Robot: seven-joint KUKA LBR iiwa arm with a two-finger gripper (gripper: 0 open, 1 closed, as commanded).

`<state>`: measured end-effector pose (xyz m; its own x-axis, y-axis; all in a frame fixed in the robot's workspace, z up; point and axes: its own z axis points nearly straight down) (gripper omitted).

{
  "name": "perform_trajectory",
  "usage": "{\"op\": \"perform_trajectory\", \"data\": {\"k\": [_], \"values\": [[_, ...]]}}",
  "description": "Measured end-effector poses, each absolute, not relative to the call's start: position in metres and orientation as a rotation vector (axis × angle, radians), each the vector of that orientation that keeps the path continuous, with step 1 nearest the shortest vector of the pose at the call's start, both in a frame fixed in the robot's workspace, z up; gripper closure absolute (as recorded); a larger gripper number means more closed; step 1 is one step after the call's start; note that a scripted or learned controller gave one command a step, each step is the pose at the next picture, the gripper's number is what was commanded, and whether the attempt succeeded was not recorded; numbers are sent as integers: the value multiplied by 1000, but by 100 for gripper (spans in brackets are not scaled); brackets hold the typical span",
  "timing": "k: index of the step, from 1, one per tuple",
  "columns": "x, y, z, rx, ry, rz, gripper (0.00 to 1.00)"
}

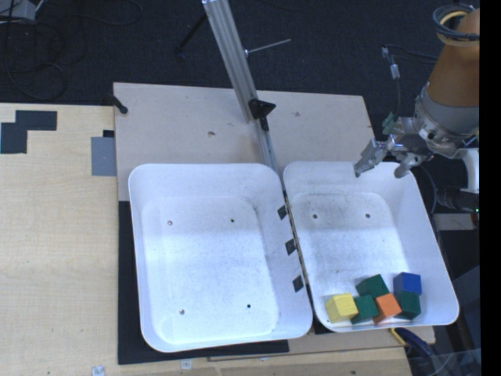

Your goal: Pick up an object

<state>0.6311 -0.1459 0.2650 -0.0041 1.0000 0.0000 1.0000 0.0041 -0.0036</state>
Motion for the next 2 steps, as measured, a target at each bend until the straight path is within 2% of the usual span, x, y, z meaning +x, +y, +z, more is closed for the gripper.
{"op": "perform_trajectory", "data": {"k": [1,2], "values": [[654,-119,197,-2213,-2219,7,0],[666,-70,189,-2213,-2222,3,0]]}}
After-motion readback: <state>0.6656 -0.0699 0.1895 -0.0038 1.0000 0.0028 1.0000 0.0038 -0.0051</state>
